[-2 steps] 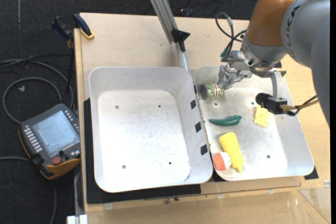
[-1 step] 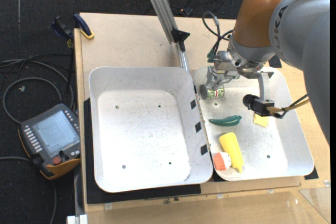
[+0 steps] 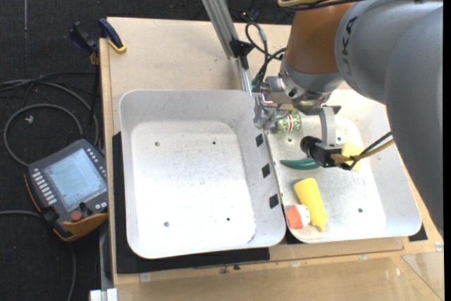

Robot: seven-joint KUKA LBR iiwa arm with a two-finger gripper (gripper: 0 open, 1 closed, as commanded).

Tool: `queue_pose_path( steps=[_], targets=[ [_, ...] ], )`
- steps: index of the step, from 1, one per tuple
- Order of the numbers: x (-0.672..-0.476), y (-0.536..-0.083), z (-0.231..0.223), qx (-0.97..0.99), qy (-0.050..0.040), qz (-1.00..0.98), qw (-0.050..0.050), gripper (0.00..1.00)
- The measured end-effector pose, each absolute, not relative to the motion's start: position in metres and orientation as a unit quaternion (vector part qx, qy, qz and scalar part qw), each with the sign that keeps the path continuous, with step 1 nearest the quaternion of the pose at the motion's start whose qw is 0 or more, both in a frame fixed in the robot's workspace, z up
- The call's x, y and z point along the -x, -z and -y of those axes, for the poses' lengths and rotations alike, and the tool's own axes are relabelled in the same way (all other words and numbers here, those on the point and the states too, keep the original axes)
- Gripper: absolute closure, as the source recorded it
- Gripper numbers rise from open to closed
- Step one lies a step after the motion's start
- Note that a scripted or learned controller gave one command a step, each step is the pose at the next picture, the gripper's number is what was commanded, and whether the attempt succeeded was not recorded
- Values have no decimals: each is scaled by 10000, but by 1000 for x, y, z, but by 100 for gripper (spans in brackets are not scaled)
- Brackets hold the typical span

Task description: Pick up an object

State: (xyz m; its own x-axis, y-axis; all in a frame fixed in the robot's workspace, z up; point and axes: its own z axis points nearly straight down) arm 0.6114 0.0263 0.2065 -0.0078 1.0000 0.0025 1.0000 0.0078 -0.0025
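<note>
We look down on a pale wooden bench [image 3: 176, 53] carrying two shallow white bins side by side. The left bin [image 3: 187, 173] sits over a dark mat [image 3: 120, 222] that shows along its left and front edges; the right bin [image 3: 373, 215] touches it along the middle seam. On the bare wood at the bench's far left corner we see a blue-and-yellow clamp [image 3: 111, 35]. A slanted metal rail [image 3: 215, 3] rises from the bench behind the bins.
</note>
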Motion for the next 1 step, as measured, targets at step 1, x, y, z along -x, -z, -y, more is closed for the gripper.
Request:
queue_pose_path(
  steps=[1],
  targets=[
    [-603,-214,-70,7043,3,7099,8,100]
  ],
)
